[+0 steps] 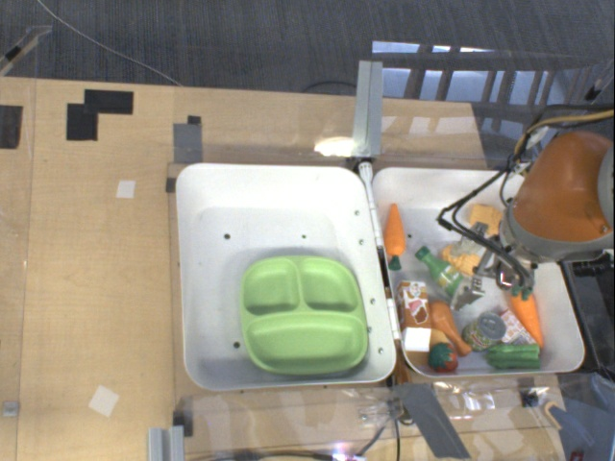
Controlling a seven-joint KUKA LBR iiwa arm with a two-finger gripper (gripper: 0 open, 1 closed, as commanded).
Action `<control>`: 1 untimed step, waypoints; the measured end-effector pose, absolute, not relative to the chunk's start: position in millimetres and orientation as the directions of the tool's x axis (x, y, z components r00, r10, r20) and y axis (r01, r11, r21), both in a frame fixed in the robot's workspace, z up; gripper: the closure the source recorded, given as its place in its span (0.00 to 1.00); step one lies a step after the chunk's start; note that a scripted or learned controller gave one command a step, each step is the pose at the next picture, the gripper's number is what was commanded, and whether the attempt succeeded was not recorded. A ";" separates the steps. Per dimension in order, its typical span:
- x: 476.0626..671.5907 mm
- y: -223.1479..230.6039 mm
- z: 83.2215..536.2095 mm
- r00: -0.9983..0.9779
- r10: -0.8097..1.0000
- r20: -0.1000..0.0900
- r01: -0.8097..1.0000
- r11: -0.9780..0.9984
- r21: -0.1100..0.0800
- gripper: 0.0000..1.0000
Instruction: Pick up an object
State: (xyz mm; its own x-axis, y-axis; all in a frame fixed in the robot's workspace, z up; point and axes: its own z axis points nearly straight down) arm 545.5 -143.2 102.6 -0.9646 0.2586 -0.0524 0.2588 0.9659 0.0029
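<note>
While we are lowering the gripper (478, 286) into the crowded right bin (573, 351), we cannot tell how the jaws are standing. Toys are lying packed together: green bottle (437, 269), carrot (394, 230), tin (483, 331). We are risking a nudge or a double catch.

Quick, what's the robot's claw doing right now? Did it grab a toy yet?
Gripper: down in the right bin among the toys; whether it is open, shut or holding anything cannot be told.
</note>
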 end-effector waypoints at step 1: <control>586.0 -93.4 100.4 -0.966 0.253 -0.043 0.253 0.967 0.007 0.00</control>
